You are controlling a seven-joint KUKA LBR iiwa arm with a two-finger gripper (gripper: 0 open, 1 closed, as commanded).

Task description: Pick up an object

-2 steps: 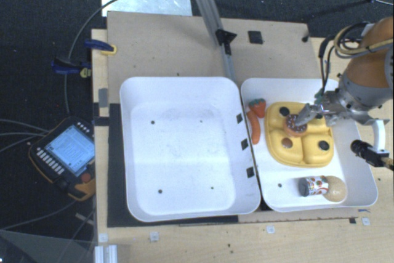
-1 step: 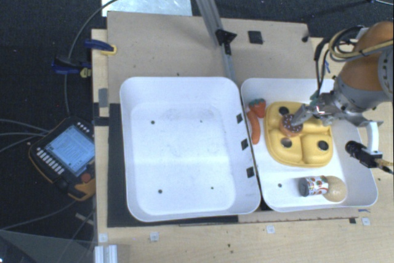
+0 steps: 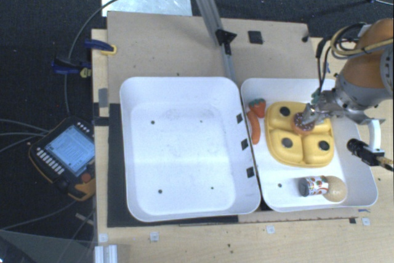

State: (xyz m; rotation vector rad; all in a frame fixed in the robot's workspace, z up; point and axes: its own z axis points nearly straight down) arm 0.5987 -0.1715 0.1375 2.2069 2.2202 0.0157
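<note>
In the right bin point(image 3: 271, 185) lies a yellow, four-lobed toy block point(image 3: 298, 133) with dark dots on top. An orange carrot-like toy point(image 3: 255, 121) rests by the bin's left wall. Near the front stands a small can with a tan ball-like end point(image 3: 322, 187). My gripper point(image 3: 305, 121) reaches in from the right and hangs low over the yellow block's upper right lobe, its tip at or just above the surface. A small dark reddish piece sits at the tip.
The left bin point(image 3: 181, 148) is beside the right one, joined by black clips point(image 3: 245, 143). A metal pole point(image 3: 206, 0) slants across the back of the bench. A teach pendant point(image 3: 64, 154) lies off the bench's left side, with cables around it.
</note>
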